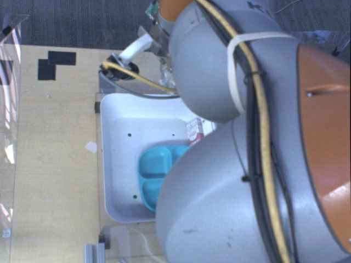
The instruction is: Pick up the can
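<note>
Grey arm [241, 147] over white bin [118, 147] — can [194, 130] beside blue tray [153, 171].

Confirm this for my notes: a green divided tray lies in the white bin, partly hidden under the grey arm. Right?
Not quite. The camera view shows the divided tray is light blue, not green. It does lie in the white bin, partly hidden under the grey arm.
</note>
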`<state>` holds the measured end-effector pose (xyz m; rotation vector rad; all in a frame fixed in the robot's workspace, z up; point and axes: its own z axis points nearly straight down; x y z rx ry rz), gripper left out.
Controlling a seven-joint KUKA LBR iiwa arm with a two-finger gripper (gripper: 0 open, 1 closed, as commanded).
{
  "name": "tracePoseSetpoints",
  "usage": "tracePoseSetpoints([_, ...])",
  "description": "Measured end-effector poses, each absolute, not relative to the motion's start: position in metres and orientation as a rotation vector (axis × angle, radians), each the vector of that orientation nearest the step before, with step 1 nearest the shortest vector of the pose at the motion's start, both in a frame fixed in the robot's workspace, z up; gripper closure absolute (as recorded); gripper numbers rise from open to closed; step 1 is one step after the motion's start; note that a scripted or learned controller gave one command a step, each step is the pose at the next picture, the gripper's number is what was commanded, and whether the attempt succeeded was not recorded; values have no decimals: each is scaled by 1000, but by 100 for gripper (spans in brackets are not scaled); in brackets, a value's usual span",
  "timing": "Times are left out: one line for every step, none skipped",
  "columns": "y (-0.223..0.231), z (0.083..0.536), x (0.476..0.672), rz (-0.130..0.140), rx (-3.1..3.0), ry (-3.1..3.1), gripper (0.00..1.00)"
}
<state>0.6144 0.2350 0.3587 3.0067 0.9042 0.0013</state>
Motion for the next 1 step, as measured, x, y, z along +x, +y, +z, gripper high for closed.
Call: tracePoseSetpoints([234, 329, 599, 6, 3127, 316, 100])
